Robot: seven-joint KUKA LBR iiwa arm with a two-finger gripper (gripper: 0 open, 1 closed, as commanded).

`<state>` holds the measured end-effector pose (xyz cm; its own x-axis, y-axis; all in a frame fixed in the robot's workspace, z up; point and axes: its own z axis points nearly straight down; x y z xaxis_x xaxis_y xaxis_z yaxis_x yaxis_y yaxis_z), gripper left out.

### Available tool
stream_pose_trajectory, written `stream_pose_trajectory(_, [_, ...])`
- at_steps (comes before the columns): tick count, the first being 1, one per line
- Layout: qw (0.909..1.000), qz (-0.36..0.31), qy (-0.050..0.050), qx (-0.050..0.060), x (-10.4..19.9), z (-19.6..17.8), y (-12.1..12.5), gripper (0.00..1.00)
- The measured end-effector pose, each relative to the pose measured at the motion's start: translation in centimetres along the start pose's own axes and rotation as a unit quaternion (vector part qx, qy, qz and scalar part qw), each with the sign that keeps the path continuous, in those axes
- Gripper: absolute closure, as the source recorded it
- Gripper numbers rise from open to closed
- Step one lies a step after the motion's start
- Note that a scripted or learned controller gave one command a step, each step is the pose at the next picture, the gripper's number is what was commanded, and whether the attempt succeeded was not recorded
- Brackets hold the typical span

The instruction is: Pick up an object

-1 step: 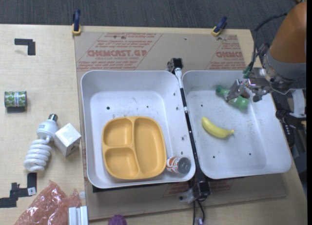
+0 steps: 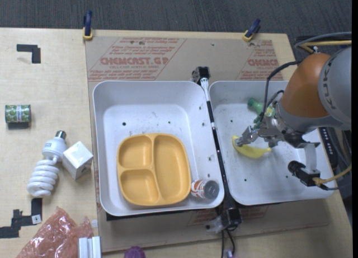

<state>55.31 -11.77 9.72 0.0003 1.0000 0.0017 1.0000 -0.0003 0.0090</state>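
Yellow banana-shaped piece (image 2: 253, 150) lies on the floor of the right bin (image 2: 246, 187), near its middle. My tool (image 2: 248, 139) is down in that bin, tip right over the piece's left end, touching or just above it — can't tell which. Whether the tool is released or clenched, I cannot tell from this angle; nothing visibly between the tips.

Green item (image 2: 254, 104) sits further back in the same bin, partly behind my wrist. My arm (image 2: 313, 92) comes in from the right, orange band over the bin's back right corner.

Left bin (image 2: 106, 139) has a yellow divided plate (image 2: 152, 168) with three compartments, lying flat toward the front. Small can (image 2: 205, 189) lies on its side just beside the plate's front right corner, touching or nearly so.

On the counter (image 2: 50, 83) left of the bins: spiral light bulb (image 2: 46, 167), white cube (image 2: 77, 159) just beside it, small green can (image 2: 17, 115) further back, pink mesh bag (image 2: 53, 234) at the front edge.
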Motion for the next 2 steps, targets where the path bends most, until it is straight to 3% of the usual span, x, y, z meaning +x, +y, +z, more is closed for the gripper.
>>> stream_pose_trajectory(1, [1.0,0.001,0.0,-0.004,-0.06,-1.24,0.28,1.0])
stream_pose_trajectory(2, [1.0,0.001,0.0,-0.002,-0.02,-1.06,0.18,0.0])
